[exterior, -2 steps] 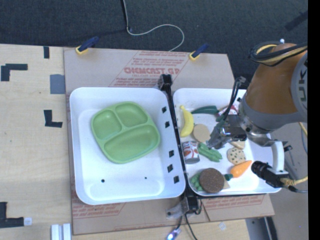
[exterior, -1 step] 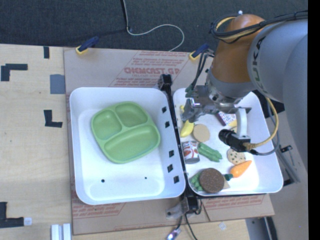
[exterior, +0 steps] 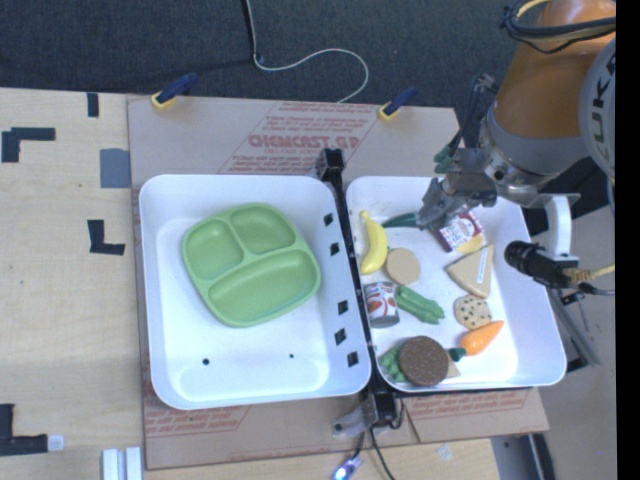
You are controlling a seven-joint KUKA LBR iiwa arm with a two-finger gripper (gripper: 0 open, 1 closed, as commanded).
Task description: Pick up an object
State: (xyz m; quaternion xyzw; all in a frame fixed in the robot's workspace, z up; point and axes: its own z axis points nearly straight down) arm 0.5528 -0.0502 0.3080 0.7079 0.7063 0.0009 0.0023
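While I hang over the right bin (exterior: 530, 373), my end effector (exterior: 445, 208) sits low at its far edge, just beside the red-and-white packet (exterior: 458, 232). I cannot tell how it is set. Taking the banana (exterior: 373, 244) as landmark: the packet lies to its right, the round cracker (exterior: 404, 266) just beside it, the can (exterior: 381, 303) below. The green tray (exterior: 250, 263) sits in the left bin (exterior: 165, 298).
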